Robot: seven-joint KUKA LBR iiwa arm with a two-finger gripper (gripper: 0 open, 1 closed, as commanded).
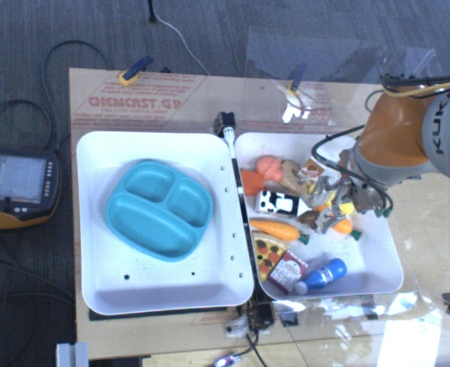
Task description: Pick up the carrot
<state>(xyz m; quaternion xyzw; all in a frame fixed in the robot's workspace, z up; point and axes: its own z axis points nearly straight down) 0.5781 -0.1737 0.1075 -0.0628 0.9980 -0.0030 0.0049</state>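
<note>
tray [158,209] in left bin [95,159], carrot [275,228] in right bin [389,270]

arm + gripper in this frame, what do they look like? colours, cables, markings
The arm shows a broad orange band with grey casing beside it, bearing dark letters cut off by the frame edge. Black cables loop around the wrist. The gripper is dark metal, compact.

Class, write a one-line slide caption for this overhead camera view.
KUKA arm's tool hovers low in the right bin among toys, right of the carrot; a blue divided plate fills the left bin.
</note>
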